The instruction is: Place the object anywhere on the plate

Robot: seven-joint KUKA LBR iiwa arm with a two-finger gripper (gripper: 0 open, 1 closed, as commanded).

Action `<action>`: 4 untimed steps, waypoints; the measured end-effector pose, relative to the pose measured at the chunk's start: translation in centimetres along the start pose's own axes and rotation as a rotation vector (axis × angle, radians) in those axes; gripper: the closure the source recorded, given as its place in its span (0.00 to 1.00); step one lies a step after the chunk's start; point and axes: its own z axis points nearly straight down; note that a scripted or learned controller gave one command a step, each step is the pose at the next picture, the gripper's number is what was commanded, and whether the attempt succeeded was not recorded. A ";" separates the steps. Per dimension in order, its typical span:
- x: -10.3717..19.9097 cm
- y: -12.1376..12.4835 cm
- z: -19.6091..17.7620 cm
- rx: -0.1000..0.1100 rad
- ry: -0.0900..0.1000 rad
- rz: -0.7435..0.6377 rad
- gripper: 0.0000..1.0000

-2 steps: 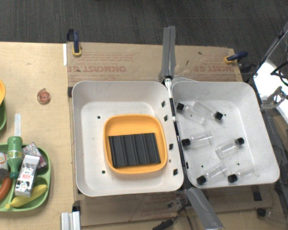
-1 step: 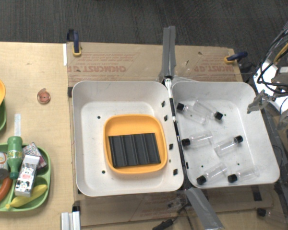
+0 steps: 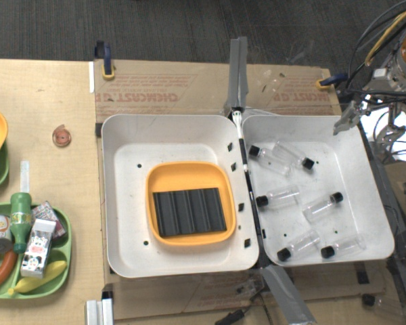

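An orange plate (image 3: 189,212) is seen in the left bin (image 3: 122,202), clear vials (image 3: 279,157) in the right bin (image 3: 365,181); the gripper (image 3: 348,117) state cannot be told.

One fixed camera sitting above the bench (image 3: 40,107), looking down at a slant, taking in the left bin (image 3: 122,147) and right bin (image 3: 365,229) whole from moderate height, dark floor (image 3: 189,12) showing along the far edge, arm entering at right.
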 end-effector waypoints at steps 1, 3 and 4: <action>-0.7 -1.9 -4.8 0.000 -0.001 -0.182 0.00; -0.7 -1.9 -7.6 -0.003 -0.002 -0.759 0.00; -1.6 -1.4 -9.6 -0.003 -0.003 -1.083 0.00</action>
